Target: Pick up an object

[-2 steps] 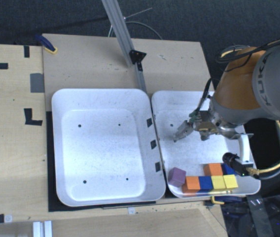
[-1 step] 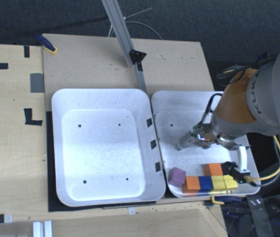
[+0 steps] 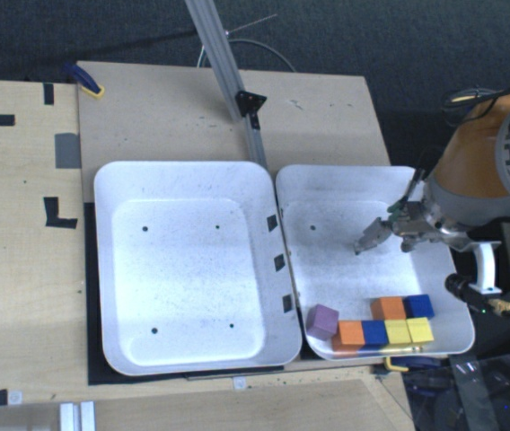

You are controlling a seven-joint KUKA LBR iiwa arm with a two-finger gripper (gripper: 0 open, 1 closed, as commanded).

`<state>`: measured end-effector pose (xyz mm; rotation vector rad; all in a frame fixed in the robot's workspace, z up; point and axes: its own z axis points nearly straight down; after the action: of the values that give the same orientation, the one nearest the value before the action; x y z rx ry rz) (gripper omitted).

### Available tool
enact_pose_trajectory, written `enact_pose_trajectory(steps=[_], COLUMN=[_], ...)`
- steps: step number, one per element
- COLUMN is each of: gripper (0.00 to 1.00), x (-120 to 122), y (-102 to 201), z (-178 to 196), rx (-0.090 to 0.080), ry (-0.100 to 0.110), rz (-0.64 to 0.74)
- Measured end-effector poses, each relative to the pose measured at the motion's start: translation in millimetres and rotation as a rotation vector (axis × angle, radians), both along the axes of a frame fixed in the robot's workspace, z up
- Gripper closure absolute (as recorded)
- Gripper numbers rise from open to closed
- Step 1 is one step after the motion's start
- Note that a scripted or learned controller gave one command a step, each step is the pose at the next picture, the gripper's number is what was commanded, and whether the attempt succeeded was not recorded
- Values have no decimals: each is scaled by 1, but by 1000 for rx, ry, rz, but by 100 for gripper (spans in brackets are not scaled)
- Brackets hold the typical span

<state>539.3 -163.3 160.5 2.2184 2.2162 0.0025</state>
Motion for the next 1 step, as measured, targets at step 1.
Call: enact_pose_trajectory(steps=[1], gripper=[0], x=[-4], y=[16], z=[-31], rx=[3], ry=[10], rz=[2])
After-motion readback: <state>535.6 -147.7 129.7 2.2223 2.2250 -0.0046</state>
